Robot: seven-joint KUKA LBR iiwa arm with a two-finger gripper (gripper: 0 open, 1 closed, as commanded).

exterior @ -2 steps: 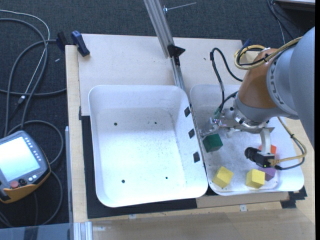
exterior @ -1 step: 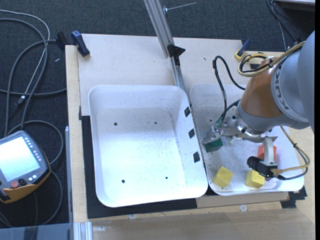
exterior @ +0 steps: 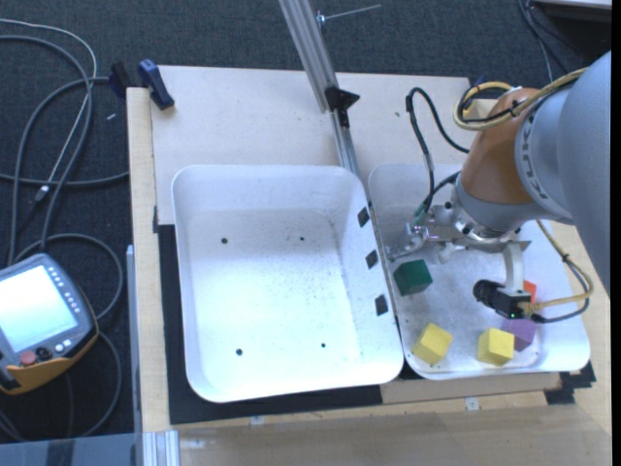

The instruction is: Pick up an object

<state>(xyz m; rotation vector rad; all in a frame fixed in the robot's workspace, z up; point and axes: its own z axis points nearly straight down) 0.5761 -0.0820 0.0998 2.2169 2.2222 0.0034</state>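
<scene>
Gripper (exterior: 408, 252) sits low in the right bin (exterior: 572, 352), near its left wall, arm (exterior: 543, 144) coming in from the right w/ orange band (exterior: 490, 158) above the wrist. Fingers: can't tell if apart or together, they're lost among the metal parts at the wrist end. No block seen between them.

Just below the gripper tip: 1 green block (exterior: 413, 277), touching or nearly touching it, can't say which. Lies on the bin floor by the left wall.

Further out in the same bin, along the near edge: 2 yellow blocks, one (exterior: 434, 343) at centre-left, the other (exterior: 496, 346) to its right. 1 purple block (exterior: 521, 332) just beside the second yellow, touching it. 1 small orange-red piece (exterior: 528, 290) partly hidden behind a black fitting (exterior: 497, 297) on the arm. So 5 items in the right bin.

Left bin (exterior: 194, 192): white, w/ dark specks on the floor.

Beyond the bins: 1 metal rail (exterior: 306, 42) slanting across the bench (exterior: 243, 115), 1 blue clip (exterior: 155, 83) at the bench's far left corner, 1 handheld pendant w/ screen (exterior: 39, 318) on the floor at left, cables round it.
</scene>
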